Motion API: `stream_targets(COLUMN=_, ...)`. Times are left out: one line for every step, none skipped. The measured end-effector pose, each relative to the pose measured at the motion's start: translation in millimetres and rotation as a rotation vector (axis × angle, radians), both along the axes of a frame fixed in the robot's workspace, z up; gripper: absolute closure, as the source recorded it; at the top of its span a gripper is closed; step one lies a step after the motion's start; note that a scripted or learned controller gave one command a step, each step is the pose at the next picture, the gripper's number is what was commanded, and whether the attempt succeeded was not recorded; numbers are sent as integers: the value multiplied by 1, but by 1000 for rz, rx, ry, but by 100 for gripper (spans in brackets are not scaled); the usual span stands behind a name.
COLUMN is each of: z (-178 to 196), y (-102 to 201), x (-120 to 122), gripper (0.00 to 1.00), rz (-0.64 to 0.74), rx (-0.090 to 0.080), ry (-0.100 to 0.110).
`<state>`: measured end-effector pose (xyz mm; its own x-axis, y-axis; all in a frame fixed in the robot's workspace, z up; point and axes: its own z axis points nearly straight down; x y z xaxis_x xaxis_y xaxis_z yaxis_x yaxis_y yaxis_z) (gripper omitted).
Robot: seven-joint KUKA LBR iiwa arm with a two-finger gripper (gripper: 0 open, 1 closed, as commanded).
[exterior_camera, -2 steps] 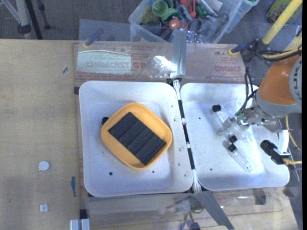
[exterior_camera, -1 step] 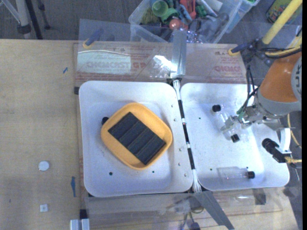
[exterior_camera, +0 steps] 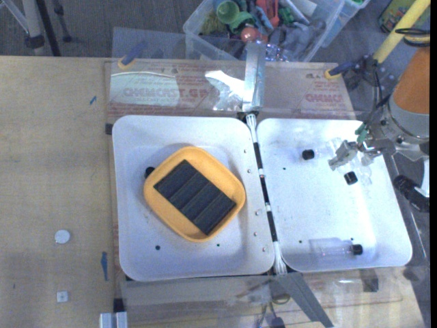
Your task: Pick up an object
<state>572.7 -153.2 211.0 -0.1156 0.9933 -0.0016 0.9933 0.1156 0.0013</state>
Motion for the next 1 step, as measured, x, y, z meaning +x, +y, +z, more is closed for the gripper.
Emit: stream_targets(z=0, y=62, x=34, gripper=100, rz=-1, rx=0, ry=-2)
